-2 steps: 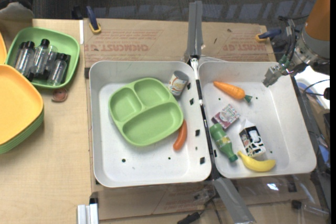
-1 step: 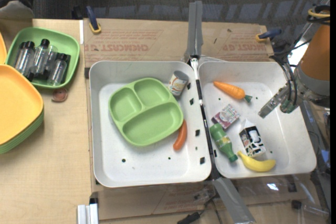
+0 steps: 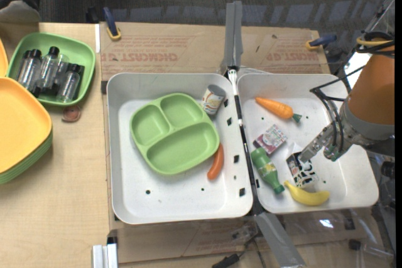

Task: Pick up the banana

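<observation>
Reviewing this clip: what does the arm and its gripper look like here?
The arm enters from the right as a bulky rounded body, orange on top and grey beneath. Dark cables loop along its left side. The gripper is slim and metallic grey with dark fittings, reaching over the right bin near the banana.

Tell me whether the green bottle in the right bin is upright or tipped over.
Tipped over. The green bottle lies on its side on the right white bin, beside the yellow banana.

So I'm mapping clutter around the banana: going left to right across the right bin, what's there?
Green bottle → small pink packet → carrot → banana → gripper, low over a black-and-white item I can't identify.
</observation>
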{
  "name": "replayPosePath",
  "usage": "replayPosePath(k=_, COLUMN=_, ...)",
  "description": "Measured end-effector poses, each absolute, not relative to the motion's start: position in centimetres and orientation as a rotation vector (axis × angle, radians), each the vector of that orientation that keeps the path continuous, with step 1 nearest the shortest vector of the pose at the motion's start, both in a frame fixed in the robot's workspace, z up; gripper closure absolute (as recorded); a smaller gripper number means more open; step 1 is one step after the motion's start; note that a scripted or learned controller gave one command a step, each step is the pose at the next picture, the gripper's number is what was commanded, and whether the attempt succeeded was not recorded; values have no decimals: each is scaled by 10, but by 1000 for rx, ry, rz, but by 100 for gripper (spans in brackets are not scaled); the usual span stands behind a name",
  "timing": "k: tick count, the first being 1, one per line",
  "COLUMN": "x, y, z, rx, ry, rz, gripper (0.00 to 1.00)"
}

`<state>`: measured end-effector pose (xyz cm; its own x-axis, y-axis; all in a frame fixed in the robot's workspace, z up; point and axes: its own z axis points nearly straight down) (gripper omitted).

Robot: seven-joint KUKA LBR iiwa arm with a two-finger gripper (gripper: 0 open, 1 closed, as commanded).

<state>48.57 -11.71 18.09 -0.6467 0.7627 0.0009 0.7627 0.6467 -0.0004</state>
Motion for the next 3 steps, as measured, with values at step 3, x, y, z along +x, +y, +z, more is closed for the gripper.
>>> replayPosePath(k=3, x=503, y=-151, z=101, rx=-2052, ry=-2378, rz=2, gripper=100)
